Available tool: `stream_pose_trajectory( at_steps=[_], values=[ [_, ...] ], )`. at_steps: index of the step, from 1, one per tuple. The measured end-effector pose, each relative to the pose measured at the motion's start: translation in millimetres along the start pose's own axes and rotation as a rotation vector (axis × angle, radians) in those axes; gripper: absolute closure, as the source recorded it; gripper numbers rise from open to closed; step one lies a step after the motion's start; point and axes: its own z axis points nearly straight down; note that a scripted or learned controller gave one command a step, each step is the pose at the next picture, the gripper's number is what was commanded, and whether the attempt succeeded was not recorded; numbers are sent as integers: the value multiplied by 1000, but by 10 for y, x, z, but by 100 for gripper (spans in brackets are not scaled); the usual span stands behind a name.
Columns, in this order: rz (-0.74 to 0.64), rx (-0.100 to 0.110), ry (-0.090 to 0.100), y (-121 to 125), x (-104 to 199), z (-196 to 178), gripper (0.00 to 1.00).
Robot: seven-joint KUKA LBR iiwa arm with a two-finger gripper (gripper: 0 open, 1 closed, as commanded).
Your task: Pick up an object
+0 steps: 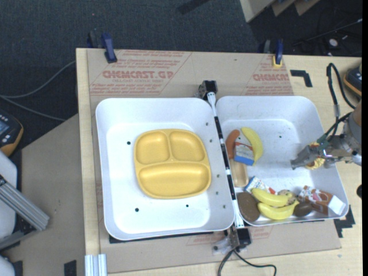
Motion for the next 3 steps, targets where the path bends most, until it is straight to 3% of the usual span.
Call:
stream_pose_trajectory(
  at_steps=[1,2,3],
  values=[
    [-6,0,2,549,549,1078,0],
    [-7,-5,2,1229,945,1029,0],
    [-2,22,2,1732,927,1058,0]
  ],
)
